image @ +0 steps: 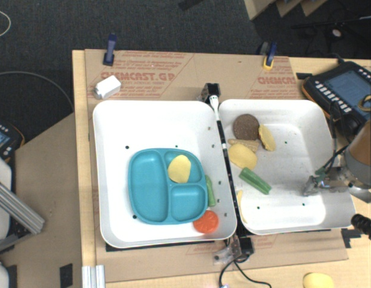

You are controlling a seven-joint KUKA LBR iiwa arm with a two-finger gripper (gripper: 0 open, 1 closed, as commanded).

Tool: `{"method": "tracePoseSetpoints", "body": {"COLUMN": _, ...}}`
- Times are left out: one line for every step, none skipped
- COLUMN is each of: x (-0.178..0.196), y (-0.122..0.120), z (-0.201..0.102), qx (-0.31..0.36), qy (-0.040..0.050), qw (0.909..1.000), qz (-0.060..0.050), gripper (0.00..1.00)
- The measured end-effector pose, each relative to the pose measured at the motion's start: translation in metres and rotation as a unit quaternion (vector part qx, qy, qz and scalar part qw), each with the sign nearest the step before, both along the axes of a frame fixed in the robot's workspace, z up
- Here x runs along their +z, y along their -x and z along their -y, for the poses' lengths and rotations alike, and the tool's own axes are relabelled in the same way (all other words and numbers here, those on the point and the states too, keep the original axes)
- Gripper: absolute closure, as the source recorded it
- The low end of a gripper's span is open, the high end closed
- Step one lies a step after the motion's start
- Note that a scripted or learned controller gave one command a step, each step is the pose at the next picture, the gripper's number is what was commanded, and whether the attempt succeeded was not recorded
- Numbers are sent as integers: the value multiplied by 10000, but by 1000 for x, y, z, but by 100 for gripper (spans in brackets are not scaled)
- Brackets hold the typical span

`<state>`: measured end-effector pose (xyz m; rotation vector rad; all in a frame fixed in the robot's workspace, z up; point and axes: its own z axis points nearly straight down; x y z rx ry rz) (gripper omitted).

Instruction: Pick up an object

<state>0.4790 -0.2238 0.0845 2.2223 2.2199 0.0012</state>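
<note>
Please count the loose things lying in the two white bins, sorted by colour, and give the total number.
Yellow: 3 (one in the blue tray, two in the right bin)
Green: 2 ()
Brown: 1
Orange-red: 1
Blue: 1, the tray
Total: 8

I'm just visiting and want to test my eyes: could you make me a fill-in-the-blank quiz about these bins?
1. The divided tray in the left bin is ____ in colour.
2. A ____ piece lies in the tray.
3. The green stick lies in the ____ bin.
4. The hand is over the ____ bin.

Missing: blue; yellow; right; right
</note>
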Motion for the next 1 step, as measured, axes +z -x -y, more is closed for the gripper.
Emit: {"method": "tracePoseSetpoints", "body": {"x": 0, "y": 0, "z": 0, "qx": 0, "qy": 0, "qw": 10000, "qz": 0, "gripper": 100}}
